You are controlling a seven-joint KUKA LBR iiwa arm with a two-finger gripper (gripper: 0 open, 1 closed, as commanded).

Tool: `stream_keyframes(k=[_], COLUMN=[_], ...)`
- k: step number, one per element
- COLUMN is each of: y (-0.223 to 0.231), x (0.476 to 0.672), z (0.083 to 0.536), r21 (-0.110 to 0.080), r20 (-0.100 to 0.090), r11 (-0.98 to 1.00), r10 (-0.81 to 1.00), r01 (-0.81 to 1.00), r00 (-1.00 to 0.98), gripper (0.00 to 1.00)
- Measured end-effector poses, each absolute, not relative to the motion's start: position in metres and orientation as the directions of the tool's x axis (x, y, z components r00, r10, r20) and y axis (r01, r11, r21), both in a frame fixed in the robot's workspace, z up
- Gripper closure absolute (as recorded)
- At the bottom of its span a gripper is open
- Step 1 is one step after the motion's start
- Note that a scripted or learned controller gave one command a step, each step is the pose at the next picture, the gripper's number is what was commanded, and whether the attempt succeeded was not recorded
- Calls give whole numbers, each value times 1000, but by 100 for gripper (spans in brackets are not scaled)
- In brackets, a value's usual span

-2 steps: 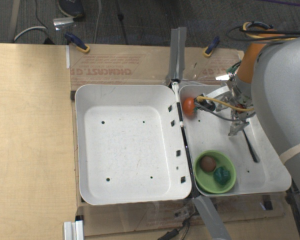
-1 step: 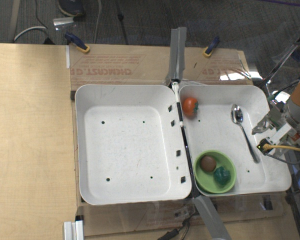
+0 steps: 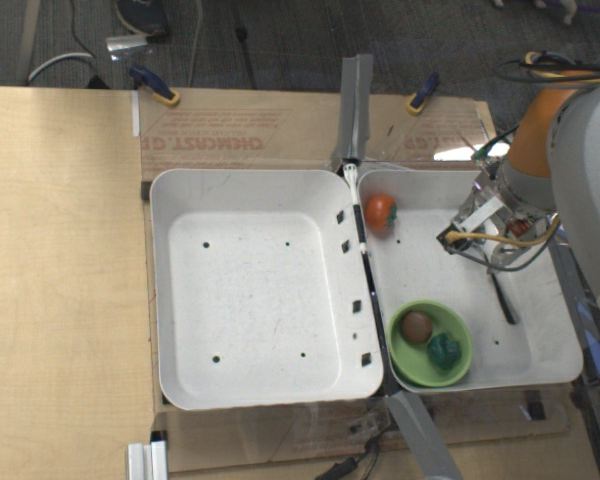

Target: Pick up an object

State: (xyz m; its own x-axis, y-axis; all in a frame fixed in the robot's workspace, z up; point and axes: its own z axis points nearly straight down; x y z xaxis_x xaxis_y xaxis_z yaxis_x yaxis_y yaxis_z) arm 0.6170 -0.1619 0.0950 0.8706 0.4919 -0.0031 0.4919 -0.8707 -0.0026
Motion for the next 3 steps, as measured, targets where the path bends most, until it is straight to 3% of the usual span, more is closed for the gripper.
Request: stream_keyframes(k=[1, 2, 3], y=[-103, -212, -134], x=[642, 591, 639], z=[91, 173, 91], r21=[-1, 0, -2], r20=[-3, -2, -2], r11=[-944, -897, -866], r10=[329, 442, 501], r01=[329, 442, 501], r00=[944, 897, 866], gripper=[0, 0, 0])
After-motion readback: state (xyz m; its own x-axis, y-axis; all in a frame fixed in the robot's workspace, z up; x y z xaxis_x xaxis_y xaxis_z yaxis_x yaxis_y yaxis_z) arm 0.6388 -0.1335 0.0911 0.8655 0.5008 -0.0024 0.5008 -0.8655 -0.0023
